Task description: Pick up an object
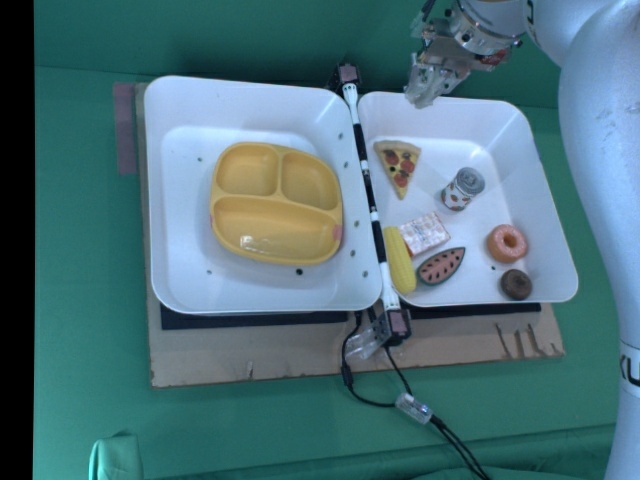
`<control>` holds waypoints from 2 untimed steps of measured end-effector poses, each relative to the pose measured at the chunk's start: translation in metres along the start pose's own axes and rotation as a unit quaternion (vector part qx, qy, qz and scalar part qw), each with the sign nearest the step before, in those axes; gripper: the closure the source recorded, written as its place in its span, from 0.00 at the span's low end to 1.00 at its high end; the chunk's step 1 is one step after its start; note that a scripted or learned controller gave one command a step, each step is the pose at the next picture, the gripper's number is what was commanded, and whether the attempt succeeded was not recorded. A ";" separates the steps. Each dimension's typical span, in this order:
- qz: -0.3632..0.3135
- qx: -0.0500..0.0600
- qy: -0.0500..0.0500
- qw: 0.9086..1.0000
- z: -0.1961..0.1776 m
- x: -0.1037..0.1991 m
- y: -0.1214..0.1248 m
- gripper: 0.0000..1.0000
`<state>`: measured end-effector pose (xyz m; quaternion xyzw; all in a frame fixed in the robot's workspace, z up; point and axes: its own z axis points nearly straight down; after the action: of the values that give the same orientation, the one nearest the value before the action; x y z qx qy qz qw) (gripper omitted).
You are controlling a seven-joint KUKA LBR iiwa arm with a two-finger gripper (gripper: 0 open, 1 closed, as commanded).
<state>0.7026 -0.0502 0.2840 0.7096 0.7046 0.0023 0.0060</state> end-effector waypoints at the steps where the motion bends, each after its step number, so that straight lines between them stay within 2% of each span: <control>1: -0.002 0.001 0.002 1.000 0.000 0.066 0.000 0.00; 2: 0.001 -0.007 -0.002 1.000 0.021 0.079 0.003 0.00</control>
<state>0.7061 0.0285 0.2630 0.7099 0.7041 0.0055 0.0122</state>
